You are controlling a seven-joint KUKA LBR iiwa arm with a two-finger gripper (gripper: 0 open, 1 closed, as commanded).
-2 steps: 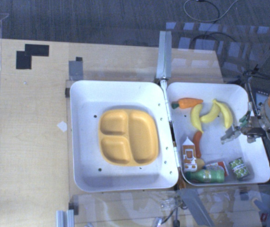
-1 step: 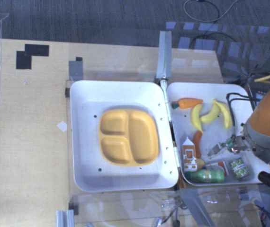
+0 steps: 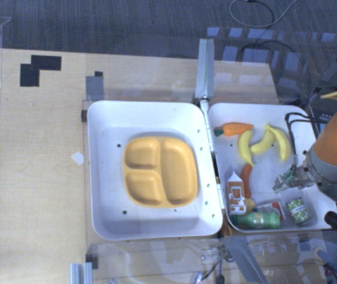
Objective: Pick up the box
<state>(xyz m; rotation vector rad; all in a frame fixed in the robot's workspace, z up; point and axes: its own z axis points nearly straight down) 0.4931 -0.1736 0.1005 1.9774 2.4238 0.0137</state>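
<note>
Box [image 3: 236,194] standing in right bin [image 3: 310,112], against its left wall near the front edge, beside green bottle [image 3: 258,219]; not yet lifted. Gripper [image 3: 288,180] low over bin's middle, apart from box; fingers too small to judge. Reach, grasp, lift all left.

We note two bins side by side on the surface [image 3: 38,158]. Left bin [image 3: 103,176]: a divided tray [image 3: 159,170] at its middle. Right bin [image 3: 275,112]: carrot [image 3: 236,129] and bananas [image 3: 266,142] at the back; box [image 3: 236,195] front left, bottle [image 3: 257,219] just before it.
</note>
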